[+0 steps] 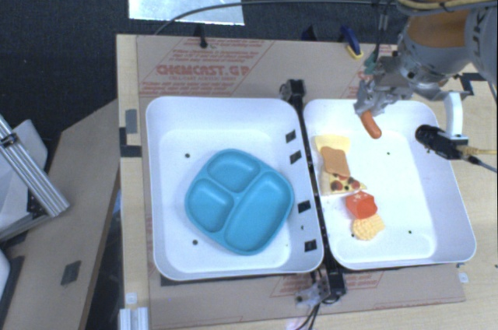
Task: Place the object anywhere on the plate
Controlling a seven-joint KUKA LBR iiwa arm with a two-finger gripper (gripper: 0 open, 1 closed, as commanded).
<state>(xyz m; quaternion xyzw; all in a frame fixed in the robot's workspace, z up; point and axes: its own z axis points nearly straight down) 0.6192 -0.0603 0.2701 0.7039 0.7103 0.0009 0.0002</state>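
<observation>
The gripper [372,112] hung over the right bin's [436,243] far edge, closed on a small orange sausage [372,125] dangling from its tips, long axis slanting. The blue plate [239,201] lay well leftward and nearer the camera, in the left bin [175,134].

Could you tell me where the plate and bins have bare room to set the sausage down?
All three compartments of the blue plate are bare. The right bin's floor is free right of the food pile, which crowds its left side by the divider.
</observation>
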